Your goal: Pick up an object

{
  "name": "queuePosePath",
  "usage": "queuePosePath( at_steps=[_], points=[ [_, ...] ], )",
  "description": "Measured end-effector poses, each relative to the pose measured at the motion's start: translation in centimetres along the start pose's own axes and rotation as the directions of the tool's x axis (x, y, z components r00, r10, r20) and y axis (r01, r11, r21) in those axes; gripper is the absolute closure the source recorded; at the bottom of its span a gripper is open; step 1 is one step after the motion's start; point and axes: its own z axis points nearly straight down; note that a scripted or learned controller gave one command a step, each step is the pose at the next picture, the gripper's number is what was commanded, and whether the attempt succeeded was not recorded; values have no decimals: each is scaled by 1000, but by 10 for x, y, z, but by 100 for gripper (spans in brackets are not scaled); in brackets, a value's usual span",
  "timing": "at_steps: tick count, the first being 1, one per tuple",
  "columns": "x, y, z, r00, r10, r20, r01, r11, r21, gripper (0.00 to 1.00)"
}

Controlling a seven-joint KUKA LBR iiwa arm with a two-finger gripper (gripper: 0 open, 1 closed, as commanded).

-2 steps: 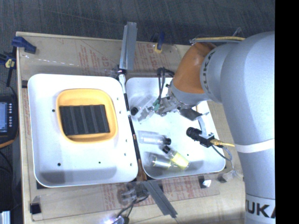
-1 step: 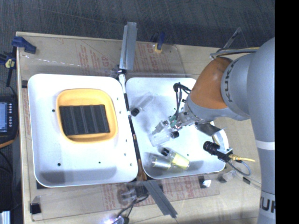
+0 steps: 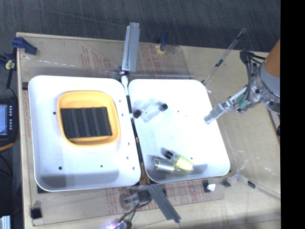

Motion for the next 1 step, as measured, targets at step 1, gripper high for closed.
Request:
queuePosePath(
  at_steps=[1],
  points=[
    [55, 43, 145, 995, -101, -5, 101, 995, 5, 0]
  ],
)
